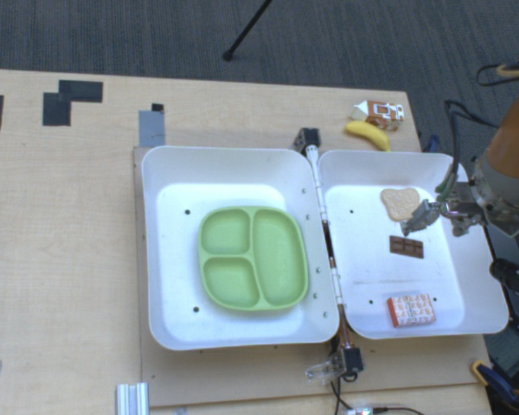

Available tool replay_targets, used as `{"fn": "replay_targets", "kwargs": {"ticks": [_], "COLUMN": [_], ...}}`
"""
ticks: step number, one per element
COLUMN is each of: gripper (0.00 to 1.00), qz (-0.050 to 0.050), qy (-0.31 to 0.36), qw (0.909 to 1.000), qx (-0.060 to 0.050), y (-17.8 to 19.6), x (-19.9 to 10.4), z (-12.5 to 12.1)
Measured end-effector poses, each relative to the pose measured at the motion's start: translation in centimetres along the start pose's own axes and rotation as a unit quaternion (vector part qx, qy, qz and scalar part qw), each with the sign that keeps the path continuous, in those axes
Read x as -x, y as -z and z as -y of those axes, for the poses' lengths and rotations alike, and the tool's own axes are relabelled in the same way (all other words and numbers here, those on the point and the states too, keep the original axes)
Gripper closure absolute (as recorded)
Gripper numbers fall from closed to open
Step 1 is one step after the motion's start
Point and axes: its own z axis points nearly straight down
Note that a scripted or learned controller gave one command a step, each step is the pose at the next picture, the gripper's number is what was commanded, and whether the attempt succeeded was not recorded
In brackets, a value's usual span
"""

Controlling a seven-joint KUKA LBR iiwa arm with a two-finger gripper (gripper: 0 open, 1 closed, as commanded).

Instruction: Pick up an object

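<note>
Objects in right bin (pixel 480 318), we count three: cracker (pixel 400 201), chocolate bar (pixel 406 247), red packet (pixel 411 309). One green plate (pixel 253 258) in left bin (pixel 160 258). Gripper (pixel 418 218): cannot tell its state.

You have a divided tray (pixel 253 258) in the left bin (pixel 169 180). In the right bin (pixel 363 309), a flat slice (pixel 400 201) lies far, a bar (pixel 406 247) mid, a packet (pixel 411 309) near.

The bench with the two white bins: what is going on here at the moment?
A grey robot arm reaches in from the right over the right bin. Its tool hangs just above a tan slice of bread, with a chocolate bar and a red-and-white packet nearby. The left bin holds a green divided plate. Nothing is picked up yet.
</note>
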Motion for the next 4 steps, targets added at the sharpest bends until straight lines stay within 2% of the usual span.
{"fn": "replay_targets", "kwargs": {"ticks": [1,2,3,4], "gripper": [0.0,1.0,0.0,1.0], "qz": [0.001,0.001,0.001,0.001], "qy": [-0.002,-0.001,-0.001,0.0], "qw": [1.0,1.0,1.0,1.0], "qx": [0.001,0.004,0.004,0.005], "y": [-12.5,-11.4,-11.4,-10.4], "x": [2.3,2.3,2.3,2.2], "z": [4.2,4.0,4.0,3.8]}}
